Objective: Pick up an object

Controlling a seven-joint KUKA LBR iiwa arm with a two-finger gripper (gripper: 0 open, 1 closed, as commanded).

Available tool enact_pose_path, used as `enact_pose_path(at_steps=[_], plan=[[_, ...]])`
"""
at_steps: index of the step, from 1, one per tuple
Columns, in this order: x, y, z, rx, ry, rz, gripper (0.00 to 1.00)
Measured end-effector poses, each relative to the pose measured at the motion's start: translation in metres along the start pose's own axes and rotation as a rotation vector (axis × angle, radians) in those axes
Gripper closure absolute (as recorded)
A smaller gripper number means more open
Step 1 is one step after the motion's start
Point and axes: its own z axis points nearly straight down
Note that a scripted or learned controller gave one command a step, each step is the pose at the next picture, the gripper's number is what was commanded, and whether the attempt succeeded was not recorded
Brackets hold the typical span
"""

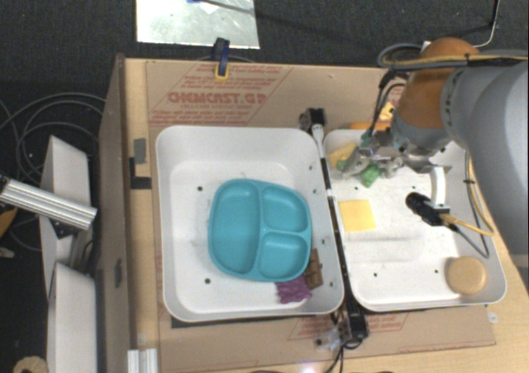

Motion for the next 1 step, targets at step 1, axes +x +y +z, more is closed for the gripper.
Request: enact_pose_path(at_steps=[1], plan=[[0.0001, -0.0029, -0.0092, 0.008, 0.002, 0.001, 1.0]])
